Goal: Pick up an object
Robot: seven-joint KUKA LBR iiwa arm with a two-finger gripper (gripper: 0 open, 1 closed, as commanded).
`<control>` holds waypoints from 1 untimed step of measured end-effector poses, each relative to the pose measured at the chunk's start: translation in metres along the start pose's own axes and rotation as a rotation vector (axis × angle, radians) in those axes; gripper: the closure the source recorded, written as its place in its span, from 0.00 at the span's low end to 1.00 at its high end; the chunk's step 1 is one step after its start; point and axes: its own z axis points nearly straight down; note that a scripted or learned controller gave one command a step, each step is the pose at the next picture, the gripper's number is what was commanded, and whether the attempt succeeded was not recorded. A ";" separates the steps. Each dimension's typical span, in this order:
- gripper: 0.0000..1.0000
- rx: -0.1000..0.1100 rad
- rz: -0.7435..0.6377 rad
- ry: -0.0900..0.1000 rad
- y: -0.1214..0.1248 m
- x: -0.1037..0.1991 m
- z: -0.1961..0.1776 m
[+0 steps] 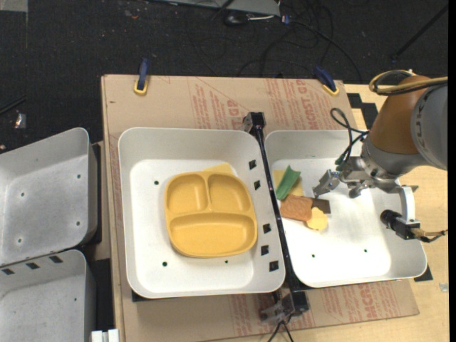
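Note:
In the right bin (pixel 356 258), near its left wall, lies a small cluster: a green wedge (pixel 288 182), a brown slab (pixel 296 207), a yellow piece (pixel 318 221) and a small dark piece (pixel 321 206). My gripper (pixel 330 183) hangs over the bin just right of this cluster, close above the dark piece, with nothing seen between its fingers. The arm's orange band (pixel 394 123) rises behind it to the right.
The left bin (pixel 142 262) holds a yellow divided tray (pixel 211 214). A black divider (pixel 268 191) runs between the two bins. Cables hang beside the wrist, and a black fitting (pixel 396 223) sits at the right bin's right side. Grey lids (pixel 43 191) lie left of the bench.

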 end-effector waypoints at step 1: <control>1.00 -0.006 0.000 -0.002 0.002 0.000 -0.014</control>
